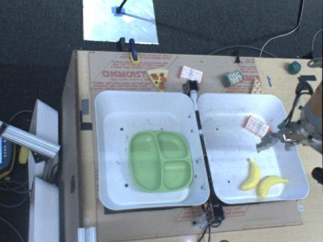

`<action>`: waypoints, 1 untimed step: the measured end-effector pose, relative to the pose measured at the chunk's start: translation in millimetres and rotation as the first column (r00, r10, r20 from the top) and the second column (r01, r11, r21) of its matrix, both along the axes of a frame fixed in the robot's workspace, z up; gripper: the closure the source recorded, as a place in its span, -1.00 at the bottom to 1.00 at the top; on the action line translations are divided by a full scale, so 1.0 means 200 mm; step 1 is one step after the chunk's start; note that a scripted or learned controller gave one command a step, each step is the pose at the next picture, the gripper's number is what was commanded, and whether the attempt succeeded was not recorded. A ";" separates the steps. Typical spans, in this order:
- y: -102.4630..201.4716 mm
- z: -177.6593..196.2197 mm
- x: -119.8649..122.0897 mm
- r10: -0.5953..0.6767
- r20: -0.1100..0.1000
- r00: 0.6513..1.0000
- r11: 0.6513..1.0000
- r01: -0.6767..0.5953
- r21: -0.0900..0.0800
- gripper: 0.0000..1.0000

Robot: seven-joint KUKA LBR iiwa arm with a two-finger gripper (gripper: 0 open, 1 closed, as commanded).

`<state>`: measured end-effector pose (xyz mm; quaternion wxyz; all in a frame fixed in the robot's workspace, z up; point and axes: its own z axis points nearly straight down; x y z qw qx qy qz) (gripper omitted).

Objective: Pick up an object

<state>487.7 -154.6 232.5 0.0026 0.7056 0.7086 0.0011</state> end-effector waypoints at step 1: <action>-0.03 -0.30 0.00 -0.002 -0.005 1.000 1.000 0.002 0.002 -1.00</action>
